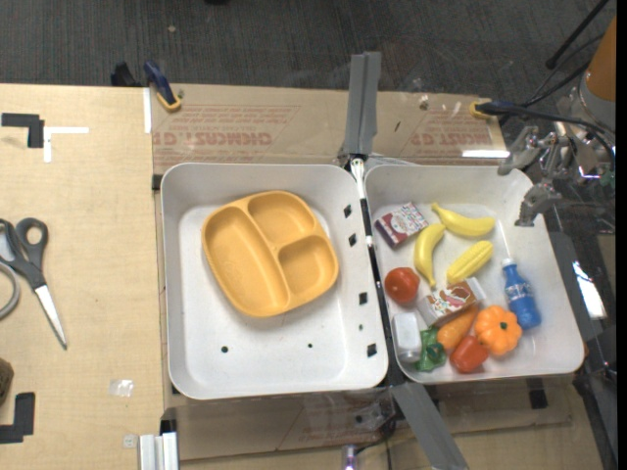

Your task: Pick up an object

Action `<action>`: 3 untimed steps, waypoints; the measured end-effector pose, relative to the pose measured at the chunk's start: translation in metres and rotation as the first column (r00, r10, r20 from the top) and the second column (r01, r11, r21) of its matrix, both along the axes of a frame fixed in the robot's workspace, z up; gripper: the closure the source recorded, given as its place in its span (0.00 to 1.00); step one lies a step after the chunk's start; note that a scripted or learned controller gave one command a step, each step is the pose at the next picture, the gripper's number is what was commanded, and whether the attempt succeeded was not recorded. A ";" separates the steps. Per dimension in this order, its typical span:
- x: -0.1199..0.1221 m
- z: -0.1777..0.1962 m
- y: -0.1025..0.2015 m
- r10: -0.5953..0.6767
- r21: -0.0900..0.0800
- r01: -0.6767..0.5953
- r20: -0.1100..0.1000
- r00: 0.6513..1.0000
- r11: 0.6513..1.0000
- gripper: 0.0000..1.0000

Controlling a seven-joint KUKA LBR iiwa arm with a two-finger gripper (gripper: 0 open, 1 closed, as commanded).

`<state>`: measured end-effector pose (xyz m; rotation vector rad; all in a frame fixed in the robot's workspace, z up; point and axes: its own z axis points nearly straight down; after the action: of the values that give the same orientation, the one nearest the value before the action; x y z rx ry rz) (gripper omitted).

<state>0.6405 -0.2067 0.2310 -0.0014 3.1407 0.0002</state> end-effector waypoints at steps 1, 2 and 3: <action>-0.018 -0.125 -0.007 0.148 -0.004 -0.148 0.008 0.989 0.989 0.00; -0.077 -0.141 -0.014 0.061 0.001 -0.061 -0.001 0.998 0.998 0.00; -0.144 -0.140 -0.015 -0.052 -0.001 0.052 0.002 0.999 0.999 0.00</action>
<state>0.4967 -0.2222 0.0908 0.0805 3.1378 -0.0016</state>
